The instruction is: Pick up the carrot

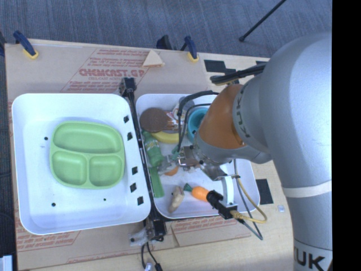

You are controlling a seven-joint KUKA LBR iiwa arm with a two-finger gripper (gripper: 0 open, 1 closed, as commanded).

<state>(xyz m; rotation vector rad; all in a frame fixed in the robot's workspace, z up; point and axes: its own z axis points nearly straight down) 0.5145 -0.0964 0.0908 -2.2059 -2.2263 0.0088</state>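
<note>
**Ana:** Carrot (199,193) lay near the front edge of the right bin (248,192), orange body with its green top pointing left, clear of the arm. Nothing was pinching it, so I'd judge the pick was at the reach stage and not yet a grasp.

**Ben:** What sat around it?

**Ana:** A pale beige piece (176,199) just to its left, a black fitting on the arm's cabling just to its right. Farther back were a long green item (153,161) along the bin's left wall, a banana (166,136), a brown round thing (152,119) and a teal cup (197,121) partly under the wrist.

**Ben:** And the gripper (181,161)?

**Ana:** It hung over the middle of the bin, behind the carrot and near it, closer to the green item. The wrist blocked my view of its tip, so I couldn't tell whether it was spread or pressed together, nor whether it touched anything.

**Ben:** Next move?

**Ana:** My guess: shift toward the front edge, line up across the carrot's narrow width, then descend without nudging the beige piece. The left bin (28,168) with the green divided plate (88,154) played no part.
</note>
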